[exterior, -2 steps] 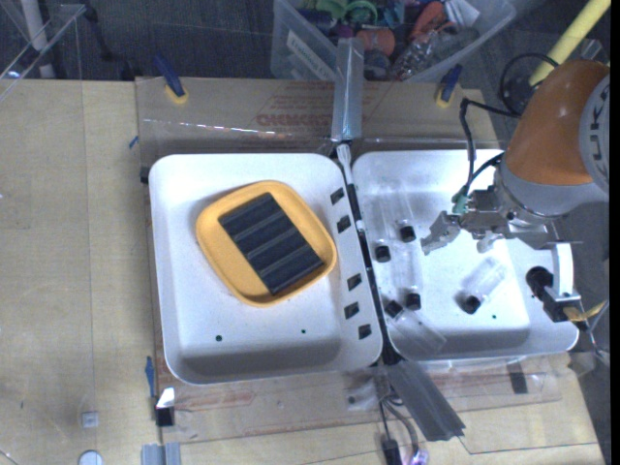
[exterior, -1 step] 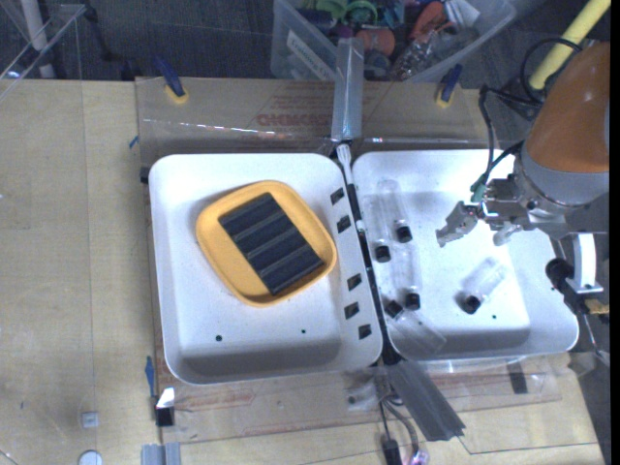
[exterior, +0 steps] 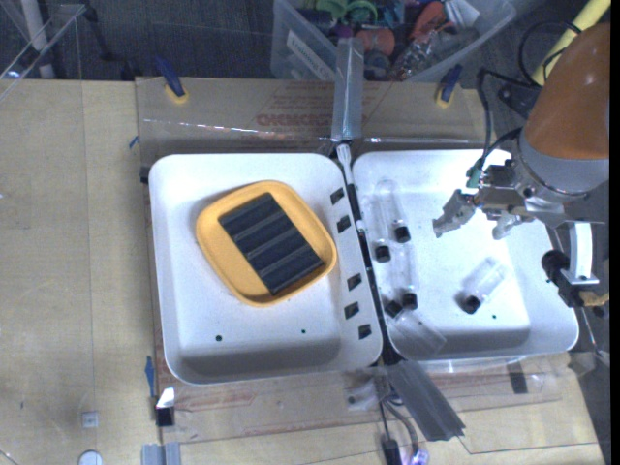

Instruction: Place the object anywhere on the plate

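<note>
The grey arm is reaching in from the right, its orange band showing at the upper right corner, and the gripper (exterior: 477, 217) is hanging over the upper middle of the right bin (exterior: 542, 329). Its two fingers (exterior: 449, 215) are spreading wide apart, one pointing toward the left and the other sitting nearer the arm, and nothing is lying between them.

The task's things are resting in that right bin. A clear bottle (exterior: 387, 206) with a dark cap is lying lengthwise along the bin's left side, near the divider. A second clear bottle (exterior: 400, 281) is lying just below it, with a dark cap at its lower end. A smaller clear bottle (exterior: 481, 284) is lying tilted near the bin's middle, well below the gripper and not touching it.

The yellow plate (exterior: 215, 223) is sitting in the middle of the left bin (exterior: 194, 347), turned at a slant, and a black ribbed insert (exterior: 271, 242) is lying across its centre. The plate and the bottles are well apart, with the divider between them.

Behind the bins, on the wooden surface (exterior: 68, 260), a clear tub of coloured items (exterior: 387, 13) is standing.
</note>
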### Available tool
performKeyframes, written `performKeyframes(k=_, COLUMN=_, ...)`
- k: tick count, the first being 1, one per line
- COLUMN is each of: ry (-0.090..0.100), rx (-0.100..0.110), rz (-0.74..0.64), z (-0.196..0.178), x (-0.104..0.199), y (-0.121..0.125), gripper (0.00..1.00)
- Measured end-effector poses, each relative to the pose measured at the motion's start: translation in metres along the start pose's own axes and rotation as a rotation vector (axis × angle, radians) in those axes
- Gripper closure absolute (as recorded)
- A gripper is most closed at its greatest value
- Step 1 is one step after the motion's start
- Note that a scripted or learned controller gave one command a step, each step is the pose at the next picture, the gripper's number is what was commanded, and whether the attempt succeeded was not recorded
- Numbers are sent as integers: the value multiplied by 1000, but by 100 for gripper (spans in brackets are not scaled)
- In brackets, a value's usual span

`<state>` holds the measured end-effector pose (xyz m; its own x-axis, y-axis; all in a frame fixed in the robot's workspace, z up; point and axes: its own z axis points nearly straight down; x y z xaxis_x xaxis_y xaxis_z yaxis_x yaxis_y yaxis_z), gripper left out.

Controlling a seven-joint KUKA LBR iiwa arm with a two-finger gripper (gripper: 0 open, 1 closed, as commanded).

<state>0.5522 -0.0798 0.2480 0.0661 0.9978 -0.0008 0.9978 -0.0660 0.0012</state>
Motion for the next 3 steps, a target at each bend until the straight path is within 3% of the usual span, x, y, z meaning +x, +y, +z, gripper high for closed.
performKeyframes(k=1, ry=1, rx=5, rz=-8, z=4, x=6, y=-7, gripper=0)
performKeyframes(k=3, ry=1, rx=1, rz=70, z=13, x=0, y=6, gripper=0)
